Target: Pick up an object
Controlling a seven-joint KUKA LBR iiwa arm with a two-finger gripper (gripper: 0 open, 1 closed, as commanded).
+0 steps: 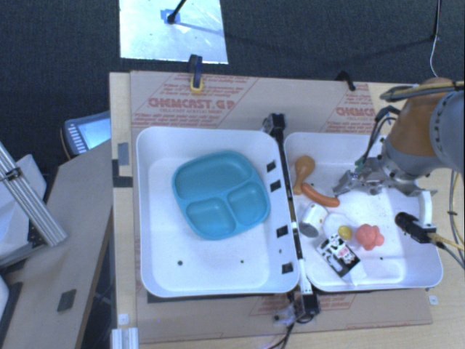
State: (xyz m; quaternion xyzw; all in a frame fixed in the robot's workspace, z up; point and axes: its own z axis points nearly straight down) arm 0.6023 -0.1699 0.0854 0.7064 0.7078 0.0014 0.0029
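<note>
One object lies closest to the hand [347, 184]: an orange sausage-shaped toy [320, 195] in the right bin [421, 271], just to the left of the hand and slightly nearer the front. Its long axis runs left-far to right-near, roughly in line with the hand's reach, so I judge a grasp would need the hand turned across that axis. It looks smooth, rounded and slim, likely easy to roll. The hand's state cannot be told; it sits low over the bin floor as a blur of metal parts.

Just beyond the toy's far-left end stands a tan bone-shaped piece [302, 170], touching or nearly so. Nearer the front lie a small white cup [312, 217], a pink lumpy toy [369, 236] with a small yellow piece [344, 233] beside it, and a black-and-white patterned block [338, 252].

Left of the divider, the left bin [156, 267] carries a blue sectioned plate [220, 193], well apart from the hand. Both bins rest on the counter [240, 97].
</note>
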